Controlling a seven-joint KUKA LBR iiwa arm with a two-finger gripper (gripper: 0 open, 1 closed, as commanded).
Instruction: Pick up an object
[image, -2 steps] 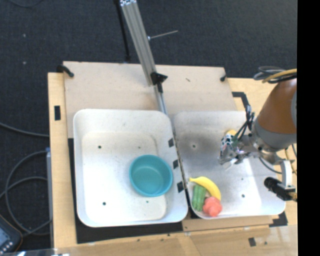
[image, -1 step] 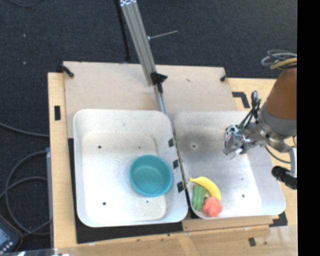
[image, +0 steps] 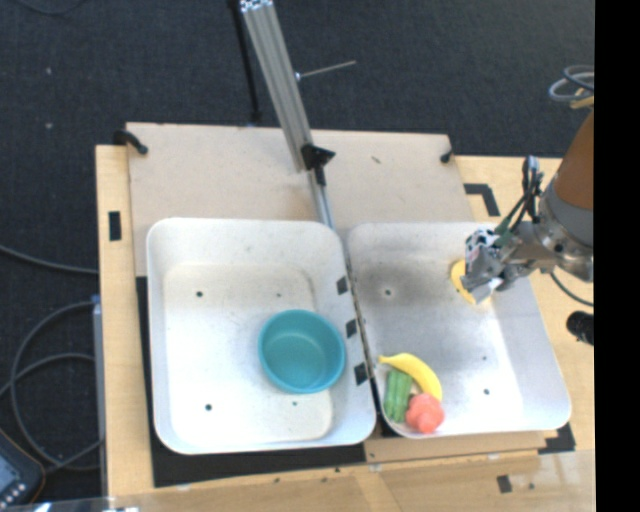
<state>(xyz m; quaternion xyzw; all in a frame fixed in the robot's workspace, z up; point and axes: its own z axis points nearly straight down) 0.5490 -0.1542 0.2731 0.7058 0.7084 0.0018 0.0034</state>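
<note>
Nearest the camera, at the front corner of the right bin (image: 520, 340), three toy foods lie in a cluster: a yellow banana (image: 415, 370), a green vegetable (image: 398, 393) touching it, and a red fruit (image: 426, 413) pressed against both. They sit well apart from the claw (image: 484, 272), toward the camera and to its left in the view. Left of the claw again, in the other bin (image: 200, 270), a blue bowl (image: 301, 350) stands upright by itself.

The claw is low over the far right part of the right bin, and a small yellow object (image: 461, 279) shows just at its left edge, partly hidden behind it. Whether the claw is open or closed, and whether it actually grips that yellow piece, cannot be told from this angle.

Judging from this, the step in hand is a grasp on the yellow object. To do it well, the claw should be centred over the piece rather than catching its edge, close fully, and lift straight up, clear of the bin's right wall.

The bins are white and scuffed grey, resting on a pale wooden bench (image: 250, 170). Beyond the claw, a slanted metal post (image: 285, 90) rises from the bench, with dark carpeted floor (image: 120, 60) and loose cables around.
</note>
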